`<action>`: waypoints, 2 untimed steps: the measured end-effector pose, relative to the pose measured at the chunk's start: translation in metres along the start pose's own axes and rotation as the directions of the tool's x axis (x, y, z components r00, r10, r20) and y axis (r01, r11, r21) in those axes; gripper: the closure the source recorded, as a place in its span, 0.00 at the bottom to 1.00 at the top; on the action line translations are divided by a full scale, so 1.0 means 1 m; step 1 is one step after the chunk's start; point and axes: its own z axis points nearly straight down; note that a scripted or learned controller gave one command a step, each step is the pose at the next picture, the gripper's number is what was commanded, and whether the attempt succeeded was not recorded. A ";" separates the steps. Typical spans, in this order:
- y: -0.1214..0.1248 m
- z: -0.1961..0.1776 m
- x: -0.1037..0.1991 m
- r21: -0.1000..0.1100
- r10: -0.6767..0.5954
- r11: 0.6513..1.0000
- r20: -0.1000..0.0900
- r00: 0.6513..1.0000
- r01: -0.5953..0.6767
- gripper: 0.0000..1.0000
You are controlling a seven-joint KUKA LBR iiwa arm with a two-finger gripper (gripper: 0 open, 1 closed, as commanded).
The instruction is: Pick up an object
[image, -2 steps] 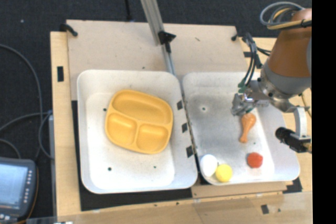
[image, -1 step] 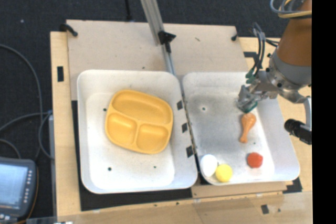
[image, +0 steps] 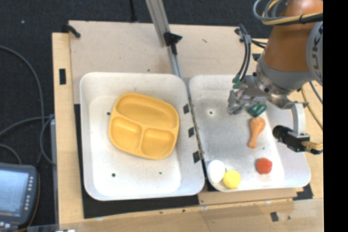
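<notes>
Carrot (image: 255,132) mid-bin, open floor leftward

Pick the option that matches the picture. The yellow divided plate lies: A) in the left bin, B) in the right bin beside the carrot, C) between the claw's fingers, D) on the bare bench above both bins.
A: the yellow divided plate rests flat on the floor of the left bin, while the carrot and the claw are over in the right bin.

Bright, even overhead light, faint shadows, slightly soft focus.
</notes>
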 end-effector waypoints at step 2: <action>0.020 0.012 0.097 0.003 0.000 1.000 -0.001 1.000 0.000 1.00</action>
